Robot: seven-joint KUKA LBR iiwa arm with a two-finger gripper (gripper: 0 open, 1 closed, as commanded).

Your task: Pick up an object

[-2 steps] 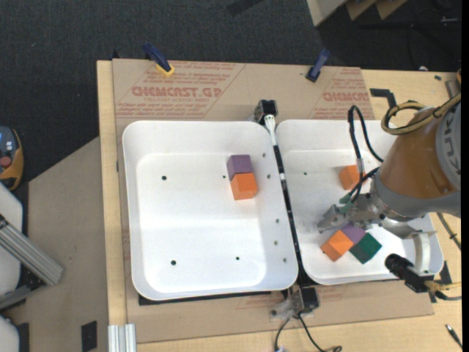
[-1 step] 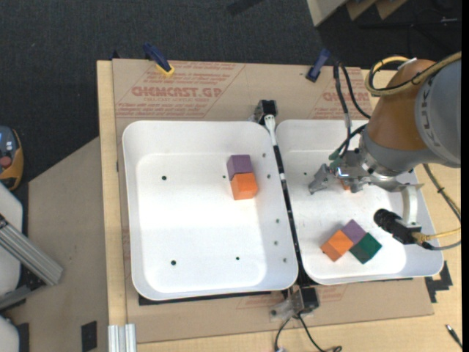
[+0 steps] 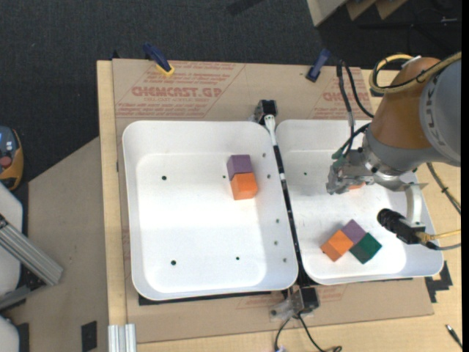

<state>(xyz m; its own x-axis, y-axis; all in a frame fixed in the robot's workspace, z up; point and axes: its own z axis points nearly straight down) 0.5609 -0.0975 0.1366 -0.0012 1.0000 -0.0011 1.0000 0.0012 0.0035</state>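
My gripper is hanging low over the upper middle of the right bin, reaching in from the right under my grey wrist and orange band. A small patch of orange-red is showing right at its tip, but I cannot tell whether that is an object caught there or part of my own hardware, and I cannot tell how the gripper is set.

Toward the near edge of the same bin, three blocks are sitting in a tight cluster: an orange block on the left, a purple block touching it behind, and a dark green block on the right, pressed against the purple one. They are lying well apart from my gripper.

Across the divider, the left bin is holding two more blocks near its upper right: a second purple block with a second orange block touching it on the near side.

Both bins are resting side by side on a cardboard sheet covering the table, with blue clamps gripping its far edge.
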